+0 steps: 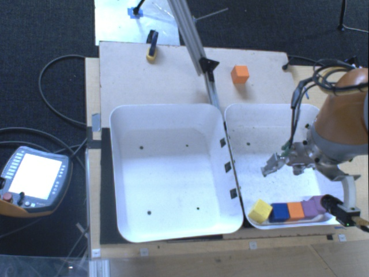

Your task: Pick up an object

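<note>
Blocks line the near edge of the right bin: a yellow cube tilted at the left, then a blue one, an orange one and a purple one, set touching in a row. Above the bin's middle hangs the grey gripper, well apart from the row, its fingers apparently spread with nothing between them. Another orange cube sits on the bench beyond the bins, and the left bin lies alongside.
</note>
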Available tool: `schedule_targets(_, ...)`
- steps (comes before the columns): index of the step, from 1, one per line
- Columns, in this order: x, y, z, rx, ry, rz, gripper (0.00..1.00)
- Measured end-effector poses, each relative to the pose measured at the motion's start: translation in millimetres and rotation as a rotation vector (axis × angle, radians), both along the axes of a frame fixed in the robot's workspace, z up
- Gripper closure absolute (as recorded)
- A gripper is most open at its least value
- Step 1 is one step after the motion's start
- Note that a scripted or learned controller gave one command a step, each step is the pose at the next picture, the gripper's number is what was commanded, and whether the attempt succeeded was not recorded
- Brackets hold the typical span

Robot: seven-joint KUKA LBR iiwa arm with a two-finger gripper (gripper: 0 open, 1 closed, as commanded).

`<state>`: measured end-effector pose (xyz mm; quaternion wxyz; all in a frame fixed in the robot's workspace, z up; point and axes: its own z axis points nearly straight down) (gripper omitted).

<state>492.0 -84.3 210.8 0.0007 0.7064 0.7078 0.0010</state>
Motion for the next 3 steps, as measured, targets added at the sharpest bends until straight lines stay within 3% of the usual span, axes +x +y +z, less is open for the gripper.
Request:
schedule_targets(1, 21.3, -81.6, 135.3, -0.006, -0.01, -0.003, 0.0)
schedule_targets(2, 41.7, -67.8, 210.1, -0.004, -0.01, 0.005, 0.0)
schedule_targets(3, 43.1, -93.1, 45.6, 0.0, 0.008, -0.002, 0.0)
